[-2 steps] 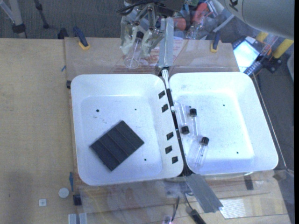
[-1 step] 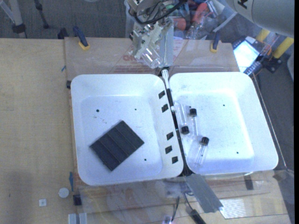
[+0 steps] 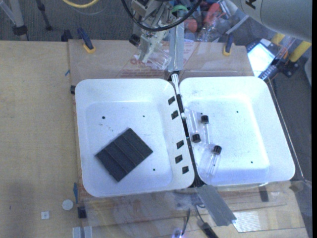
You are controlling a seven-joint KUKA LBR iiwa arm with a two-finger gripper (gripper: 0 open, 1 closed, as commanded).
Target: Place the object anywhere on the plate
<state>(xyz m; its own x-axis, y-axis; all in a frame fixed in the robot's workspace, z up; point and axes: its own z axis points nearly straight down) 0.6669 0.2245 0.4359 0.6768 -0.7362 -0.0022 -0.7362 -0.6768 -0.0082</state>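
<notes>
- Camera view, looking down at a slant on a tan bench [image 3: 34,133] bearing two shallow white bins side by side.
- Left bin [image 3: 99,90] in the middle left of the frame, holding a flat dark ribbed plate [image 3: 124,153], turned diamond-wise, toward the bin's lower left.
- Right bin [image 3: 257,108] in the middle right, touching the left bin along a central seam lined with small black clips [image 3: 179,144].
- Three clear vials with black caps in the right bin, near its left wall: one upper [image 3: 203,124], one beside the seam [image 3: 192,130], one lower [image 3: 212,158] and tilted; all well apart from the plate.
- Grey arm [image 3: 277,6] entering from the upper right corner.
- Gripper [image 3: 148,46] at top centre, above the bins' far edge amid cables; fingers blurred, open or closed cannot be told.
</notes>
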